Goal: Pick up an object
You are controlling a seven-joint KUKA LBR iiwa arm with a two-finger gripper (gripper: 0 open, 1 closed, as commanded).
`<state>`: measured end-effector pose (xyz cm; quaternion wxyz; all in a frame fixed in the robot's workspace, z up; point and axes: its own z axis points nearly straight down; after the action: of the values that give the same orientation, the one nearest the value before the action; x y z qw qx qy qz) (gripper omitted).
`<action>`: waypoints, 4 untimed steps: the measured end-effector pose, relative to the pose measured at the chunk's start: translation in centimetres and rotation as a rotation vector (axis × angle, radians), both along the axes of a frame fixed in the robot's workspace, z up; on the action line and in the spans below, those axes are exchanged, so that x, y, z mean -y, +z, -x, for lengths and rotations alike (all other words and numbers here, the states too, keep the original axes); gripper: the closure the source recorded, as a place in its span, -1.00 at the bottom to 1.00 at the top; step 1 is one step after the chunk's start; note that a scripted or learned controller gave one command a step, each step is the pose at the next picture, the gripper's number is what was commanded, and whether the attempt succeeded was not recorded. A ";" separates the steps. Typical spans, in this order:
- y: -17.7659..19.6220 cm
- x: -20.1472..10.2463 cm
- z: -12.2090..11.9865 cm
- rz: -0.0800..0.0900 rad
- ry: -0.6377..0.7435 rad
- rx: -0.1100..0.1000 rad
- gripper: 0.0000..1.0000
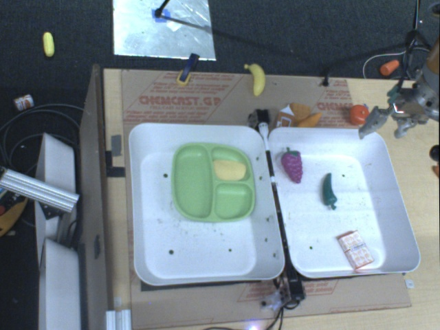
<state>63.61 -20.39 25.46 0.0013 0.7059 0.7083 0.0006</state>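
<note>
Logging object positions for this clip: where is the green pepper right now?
The green pepper lies in the right bin, near its middle, right of the purple grapes and above the small pink box.

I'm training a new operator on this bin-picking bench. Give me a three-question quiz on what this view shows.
1. True or false: the gripper is down inside the left bin.
2. Which item lies nearest the right bin's front right corner?
A. purple grapes
B. green pepper
C. small patterned box
3. Fill in: the yellow piece sits in the green tray's upper ______ compartment.

Key:
1. False; it hangs over the right bin's far right corner.
2. C
3. right
</note>
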 end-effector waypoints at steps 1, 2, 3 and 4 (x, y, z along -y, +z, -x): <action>-17.7 0.1 -0.6 -0.002 -0.001 -0.003 -1.00; -1.9 -1.3 -0.5 0.004 0.004 0.017 -1.00; -10.4 0.3 2.9 -0.002 -0.004 -0.007 -1.00; -15.4 -7.6 3.2 -0.006 0.007 -0.006 -1.00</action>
<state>60.41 -12.79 10.01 -0.0027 0.7034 0.7108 0.0006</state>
